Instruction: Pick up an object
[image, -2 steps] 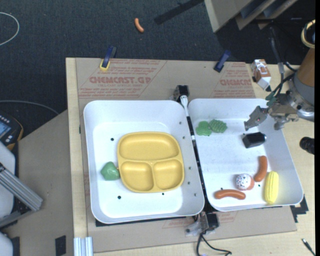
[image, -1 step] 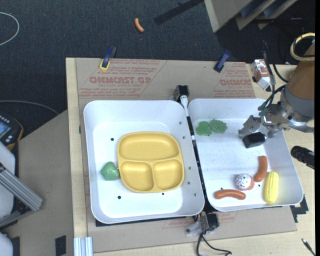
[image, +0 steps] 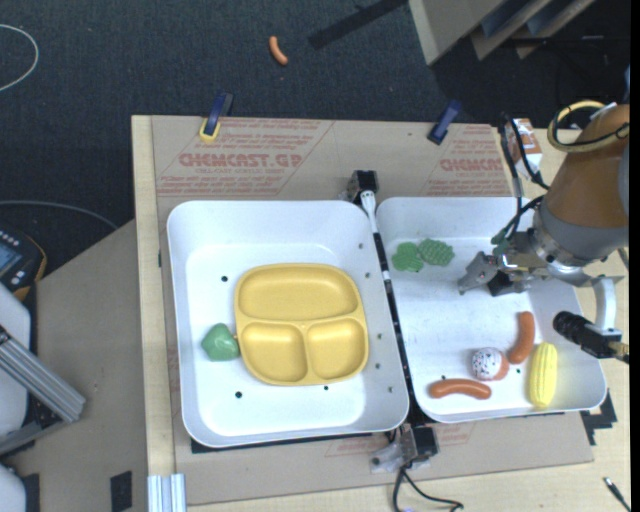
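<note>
Grey fingers of the gripper (image: 483, 277) stand spread apart with nothing between them, we see, low over the right bin (image: 455, 345). Just left of it lies a green leafy toy (image: 421, 254); below and right lie an orange sausage (image: 521, 337), a speckled ball (image: 486, 362) and yellow corn (image: 543, 374).

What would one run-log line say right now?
two-finger gripper: open, over right white bin | nothing held | nearest: green leafy toy
</note>
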